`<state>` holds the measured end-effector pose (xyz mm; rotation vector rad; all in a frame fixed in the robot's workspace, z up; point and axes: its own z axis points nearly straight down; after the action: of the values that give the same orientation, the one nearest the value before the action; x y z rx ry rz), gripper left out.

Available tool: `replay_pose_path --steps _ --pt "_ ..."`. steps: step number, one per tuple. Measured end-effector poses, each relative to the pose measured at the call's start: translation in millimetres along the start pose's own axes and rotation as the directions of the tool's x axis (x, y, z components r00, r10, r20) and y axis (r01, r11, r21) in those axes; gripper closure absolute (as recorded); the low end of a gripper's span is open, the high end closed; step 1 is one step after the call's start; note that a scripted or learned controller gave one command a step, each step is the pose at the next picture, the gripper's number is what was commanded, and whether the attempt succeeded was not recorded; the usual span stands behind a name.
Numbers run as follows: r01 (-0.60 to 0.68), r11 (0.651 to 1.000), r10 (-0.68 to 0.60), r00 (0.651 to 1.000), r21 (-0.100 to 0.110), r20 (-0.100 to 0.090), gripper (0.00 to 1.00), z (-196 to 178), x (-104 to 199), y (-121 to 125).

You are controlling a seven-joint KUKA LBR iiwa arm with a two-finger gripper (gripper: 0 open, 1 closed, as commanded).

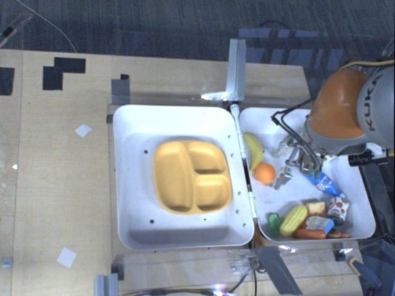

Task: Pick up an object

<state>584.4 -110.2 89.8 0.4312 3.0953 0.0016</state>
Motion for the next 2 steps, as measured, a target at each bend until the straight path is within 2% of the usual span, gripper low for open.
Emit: replay_pose_path --steps 1,2 --pt "-0.063 0.998 0.063 0.998 0.0 -0.004 0.0 2.6 -54.6 30.5" --pt "-0.166 0.986 0.166 0.986 0.004 -0.003 0.0 2.3 -70.7 -37.0"
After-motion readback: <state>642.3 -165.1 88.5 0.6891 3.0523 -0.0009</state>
